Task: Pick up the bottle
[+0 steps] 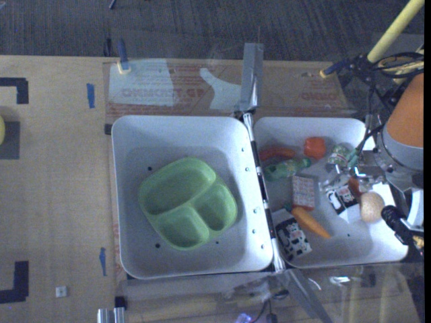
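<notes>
The bottle is green and lies on its side in the right bin, close to that bin's left wall in its upper left part. My gripper hangs low over the right half of the same bin, reaching in from the right under the grey wrist and orange band. It sits to the right of the bottle, with a small pink-and-white box between them. The gripper's tip blends into a black-and-white packet beneath it.
The right bin also holds a red pepper, an orange-red fruit, a clear greenish item, a carrot, a tan round item and a black-and-white card. A green divided plate lies in the left bin.
</notes>
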Tool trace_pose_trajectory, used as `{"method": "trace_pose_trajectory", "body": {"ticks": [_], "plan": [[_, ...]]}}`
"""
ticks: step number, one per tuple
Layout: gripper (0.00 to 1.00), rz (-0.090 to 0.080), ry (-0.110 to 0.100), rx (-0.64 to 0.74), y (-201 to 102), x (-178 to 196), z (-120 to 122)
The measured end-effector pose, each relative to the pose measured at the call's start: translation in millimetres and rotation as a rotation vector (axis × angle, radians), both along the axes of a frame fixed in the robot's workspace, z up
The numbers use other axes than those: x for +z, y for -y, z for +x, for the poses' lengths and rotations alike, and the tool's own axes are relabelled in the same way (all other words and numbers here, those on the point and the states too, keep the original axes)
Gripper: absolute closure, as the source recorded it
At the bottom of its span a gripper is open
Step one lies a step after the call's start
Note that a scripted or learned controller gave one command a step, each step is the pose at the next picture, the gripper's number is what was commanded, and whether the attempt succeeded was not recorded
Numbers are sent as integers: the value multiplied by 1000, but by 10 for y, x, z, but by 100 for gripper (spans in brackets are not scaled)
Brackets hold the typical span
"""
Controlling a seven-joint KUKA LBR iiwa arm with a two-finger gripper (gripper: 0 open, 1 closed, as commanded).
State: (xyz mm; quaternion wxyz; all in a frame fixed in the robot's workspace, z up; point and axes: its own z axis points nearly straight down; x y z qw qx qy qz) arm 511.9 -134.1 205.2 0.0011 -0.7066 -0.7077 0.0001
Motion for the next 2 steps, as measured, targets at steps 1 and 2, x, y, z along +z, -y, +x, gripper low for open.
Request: {"method": "trace_pose_trajectory", "body": {"ticks": [1, 2], "plan": [[0, -1, -5, -700, -238, -484, -334], [100, -1, -6, -702, -234, -393, -334]]}}
